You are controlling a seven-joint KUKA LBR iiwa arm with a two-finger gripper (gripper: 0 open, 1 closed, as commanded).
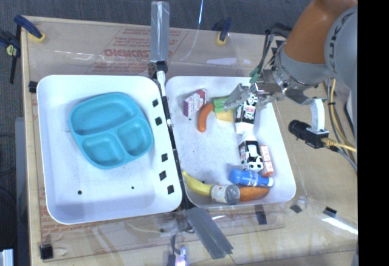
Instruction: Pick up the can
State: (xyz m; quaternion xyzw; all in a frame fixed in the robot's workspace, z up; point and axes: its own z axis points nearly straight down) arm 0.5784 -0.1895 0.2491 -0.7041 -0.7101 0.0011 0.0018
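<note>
Start at the near edge of the right-hand bin (pixel 285 155), because that is where your target sits. The can (pixel 238 193) lies on its side against the near wall, its grey end facing left, touching the tip of a banana (pixel 196 183). An orange carrot-shaped piece (pixel 254 193) runs along its right, and a blue bottle (pixel 248 177) lies just behind it. That is a tight cluster, so judge your approach with care: a grasp from straight above, with the fingers set across the can's short width, looks the safest way to avoid catching the banana or the bottle.

A little farther back stands a small black-and-white carton (pixel 250 155) with a red packet (pixel 266 161) touching it. Keep your path clear of both as you travel.

At the far end of the same bin the gripper (pixel 243 96) hangs low over a second black-and-white carton (pixel 246 112), beside a yellow piece (pixel 225 115) and an orange sausage-like toy (pixel 203 116); a red-and-white box (pixel 194 102) lies further left. Its fingers look slightly parted, and nothing sits between them that you could call held, though the view is cluttered there. It is well apart from the can, so you should lift first, then cross toward the near wall before descending.

The left bin (pixel 55 186), holding a blue divided plate (pixel 110 129), plays no part in this.
</note>
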